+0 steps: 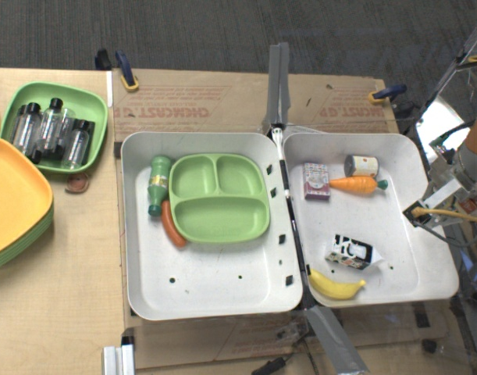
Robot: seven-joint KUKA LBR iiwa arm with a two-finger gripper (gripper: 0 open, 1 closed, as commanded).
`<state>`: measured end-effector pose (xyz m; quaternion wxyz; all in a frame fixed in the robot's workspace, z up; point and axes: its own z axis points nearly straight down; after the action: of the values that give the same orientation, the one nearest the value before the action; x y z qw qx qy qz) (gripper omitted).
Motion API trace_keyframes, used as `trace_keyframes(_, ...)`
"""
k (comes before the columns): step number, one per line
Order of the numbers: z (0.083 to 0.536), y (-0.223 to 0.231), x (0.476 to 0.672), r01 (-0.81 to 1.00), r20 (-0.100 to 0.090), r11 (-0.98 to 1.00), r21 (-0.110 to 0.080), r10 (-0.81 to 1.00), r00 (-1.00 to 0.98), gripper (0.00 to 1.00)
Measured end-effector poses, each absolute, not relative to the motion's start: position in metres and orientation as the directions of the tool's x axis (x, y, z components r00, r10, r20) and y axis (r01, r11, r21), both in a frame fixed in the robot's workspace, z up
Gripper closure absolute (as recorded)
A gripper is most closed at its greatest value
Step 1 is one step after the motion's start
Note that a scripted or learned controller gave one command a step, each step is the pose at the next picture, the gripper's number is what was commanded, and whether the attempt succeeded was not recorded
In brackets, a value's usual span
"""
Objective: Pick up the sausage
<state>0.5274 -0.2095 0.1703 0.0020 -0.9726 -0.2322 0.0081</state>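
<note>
Sausage (173, 225), the orange-red link, lies in the left bin (215, 295), tucked against the lower-left edge of the green divided plate (219, 198) and slanting down to the right; its upper end sits just below the green bottle (157, 183), which stands along the plate's left side; both appear to touch or nearly touch the plate, though contact cannot be settled from this angle; the right bin (402, 248) holds a small pink box (316, 181), a carrot (357, 184), a small tin (361, 165), a black-and-white packet (350, 252) and a banana (336, 286); at the far right edge, beyond the right bin's rim, parts of the arm (449, 209) are visible, well apart from the sausage, and whether the gripper is open or closed cannot be told, since it is not clearly resolved among the hardware there; nothing is seen held; the step in hand is judged to be the very start of the approach, with no reach yet made over the left bin; the next move calls for travel across the right bin and the central divider (283, 209), then a descent over the sausage with the grasp axis set across its short width, following its slant; the chief difficulty is judged to be crowding, since the plate rim on one side and the bottle above leave free room mainly on the sausage's left and lower end, so a grasp near the lower half seems the safer choice; a green tray of vials (55, 127) and stacked orange plates (16, 209) on the bench to the left play no part.
</note>
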Motion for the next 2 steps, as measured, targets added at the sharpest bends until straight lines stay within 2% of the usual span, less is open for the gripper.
trace_keyframes(2,0.1844,-0.2094,0.5261,0.457,-0.025,-0.889,-0.014,0.457,0.889,1.00)
